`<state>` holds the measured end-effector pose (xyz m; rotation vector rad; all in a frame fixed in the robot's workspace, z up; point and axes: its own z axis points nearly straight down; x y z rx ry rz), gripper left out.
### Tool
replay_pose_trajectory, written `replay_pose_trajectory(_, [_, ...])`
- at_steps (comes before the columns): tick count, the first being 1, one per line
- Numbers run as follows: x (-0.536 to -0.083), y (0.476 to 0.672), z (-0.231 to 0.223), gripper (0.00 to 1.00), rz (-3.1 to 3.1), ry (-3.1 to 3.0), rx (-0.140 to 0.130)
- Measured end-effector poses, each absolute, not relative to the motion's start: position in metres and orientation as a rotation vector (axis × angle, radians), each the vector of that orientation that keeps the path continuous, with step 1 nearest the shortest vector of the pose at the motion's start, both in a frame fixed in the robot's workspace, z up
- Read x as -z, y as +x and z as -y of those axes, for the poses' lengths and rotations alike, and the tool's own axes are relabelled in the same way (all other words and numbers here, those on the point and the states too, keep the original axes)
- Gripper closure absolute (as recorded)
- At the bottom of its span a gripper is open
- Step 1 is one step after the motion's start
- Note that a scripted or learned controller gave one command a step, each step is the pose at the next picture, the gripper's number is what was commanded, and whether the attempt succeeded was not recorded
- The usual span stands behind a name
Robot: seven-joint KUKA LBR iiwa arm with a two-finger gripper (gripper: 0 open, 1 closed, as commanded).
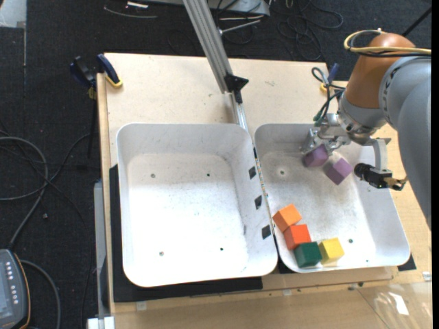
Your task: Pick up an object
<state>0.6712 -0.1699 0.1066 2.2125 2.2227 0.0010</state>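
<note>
I see 4 small blocks, green (308, 254), yellow (331, 249), red (297, 235) and orange (287, 216), clustered at the right white bin's (384, 235) near-left corner. Farther back, 2 purple blocks (326, 163) lie beneath the gripper (325, 142); I cannot tell its finger state.

Even, diffuse overhead light; both white bins (185, 204) read bright without harsh glare. The dark floor in the upper left of the frame stays dim. Soft shadows sit beneath my blocks (305, 242). Focus is slightly soft throughout, with mild grain.
</note>
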Motion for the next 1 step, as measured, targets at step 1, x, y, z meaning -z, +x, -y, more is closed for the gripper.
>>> replay_pose_trajectory(1, [-0.2007,0.6459,0.0734,1.0,-2.23,2.208,-0.013])
